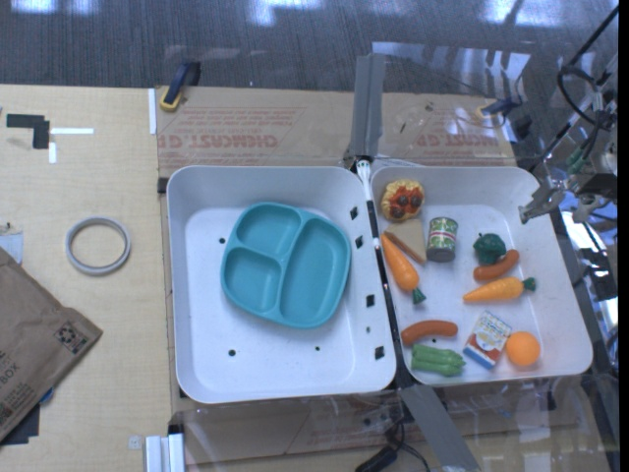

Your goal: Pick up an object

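Nothing has been picked up yet. The gripper sits at the far right edge of the right bin, above its rim and clear of the toys; whether the jaws are apart or together I cannot tell. Every candidate lies in that bin: a small can near the middle, two carrots, a sausage, an orange ball and a little carton. The left bin holds a blue divided plate. Choosing a target, reaching, closing and lifting all remain.
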